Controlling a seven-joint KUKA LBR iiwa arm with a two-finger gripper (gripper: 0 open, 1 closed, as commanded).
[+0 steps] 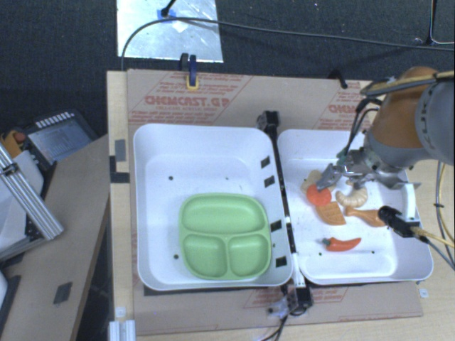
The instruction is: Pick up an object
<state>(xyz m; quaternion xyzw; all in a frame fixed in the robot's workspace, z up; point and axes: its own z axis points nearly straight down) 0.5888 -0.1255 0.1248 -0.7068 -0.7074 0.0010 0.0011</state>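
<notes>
Nearest in the right bin (409,272): a red pepper (343,244), alone and well apart from the rest, so the safest target, but not under the tool

Near left, in the left bin (153,190): a green plate (224,234), out of play

Further in, a tight heap: orange slice (331,213), red piece (319,195), pale curl (353,198) and brown wedge (368,217), all touching or overlapping

Just beyond and above the heap: gripper (327,180), low over the red piece, tilted down to the left. Impossible to tell whether released or clenched, and nothing seen clearly held

Likely troubles from here:
- Closing on two pieces at once, given the crowding, then dropping one on the lift
- Pinching only an edge of the red piece, since flat and partly under the tool, and slipping off
- Shoving the heap left toward the wall between the bins instead of catching anything
- Coming down on the bin floor between pieces and closing on air

Farthest right: arm (398,126), hiding part of the bin's far corner, so anything lying there beyond judging
</notes>
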